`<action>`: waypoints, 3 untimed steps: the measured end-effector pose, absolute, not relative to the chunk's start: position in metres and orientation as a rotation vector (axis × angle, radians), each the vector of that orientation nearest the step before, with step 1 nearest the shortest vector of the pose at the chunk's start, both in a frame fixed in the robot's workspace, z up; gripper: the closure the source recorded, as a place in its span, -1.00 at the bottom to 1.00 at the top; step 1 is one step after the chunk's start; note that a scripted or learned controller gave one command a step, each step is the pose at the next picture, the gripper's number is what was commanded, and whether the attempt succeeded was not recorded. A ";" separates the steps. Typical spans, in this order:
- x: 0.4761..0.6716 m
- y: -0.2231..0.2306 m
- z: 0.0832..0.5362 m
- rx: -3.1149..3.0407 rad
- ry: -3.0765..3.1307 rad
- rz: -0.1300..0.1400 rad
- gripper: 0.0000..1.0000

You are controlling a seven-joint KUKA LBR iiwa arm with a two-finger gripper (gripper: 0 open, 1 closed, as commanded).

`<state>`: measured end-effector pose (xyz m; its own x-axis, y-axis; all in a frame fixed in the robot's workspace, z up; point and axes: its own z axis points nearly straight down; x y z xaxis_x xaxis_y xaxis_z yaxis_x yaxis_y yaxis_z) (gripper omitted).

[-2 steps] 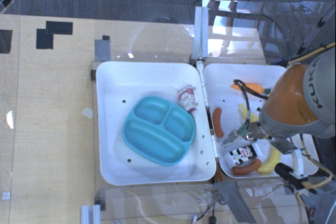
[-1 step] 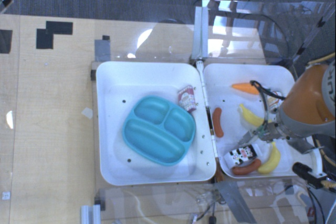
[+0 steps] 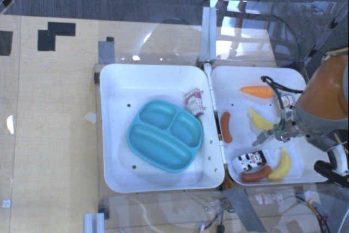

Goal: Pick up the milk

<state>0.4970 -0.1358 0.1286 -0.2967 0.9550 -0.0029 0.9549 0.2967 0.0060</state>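
Note:
The milk point(image 3: 251, 160) is a small carton with black-and-white cow patches. It lies on its side near the front of the right bin point(image 3: 234, 82), between a red sausage point(image 3: 255, 173) and a yellow banana point(image 3: 281, 165). My gripper point(image 3: 263, 141) hangs just above and behind the carton, a little to its right, pointing down and left towards it. Nothing shows in its grasp. The orange-banded arm point(image 3: 327, 95) comes in from the right edge.
The right bin also holds a carrot point(image 3: 256, 91), a yellow piece point(image 3: 260, 120) and a second red sausage point(image 3: 226, 127). In the left bin point(image 3: 114, 117) lie a blue divided plate point(image 3: 165, 135) and a red-and-white pouch point(image 3: 194, 102). A cable point(image 3: 275, 84) loops off the wrist.

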 end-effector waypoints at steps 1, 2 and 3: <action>0.517 -0.149 0.156 1.765 2.592 0.003 -1.00; 0.494 -0.102 0.090 1.430 2.774 0.011 -1.00; 0.496 -0.101 0.102 1.427 2.773 0.017 1.00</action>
<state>0.4959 -0.1007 0.1020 -0.5810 0.8138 -0.0157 0.8135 0.5812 0.0205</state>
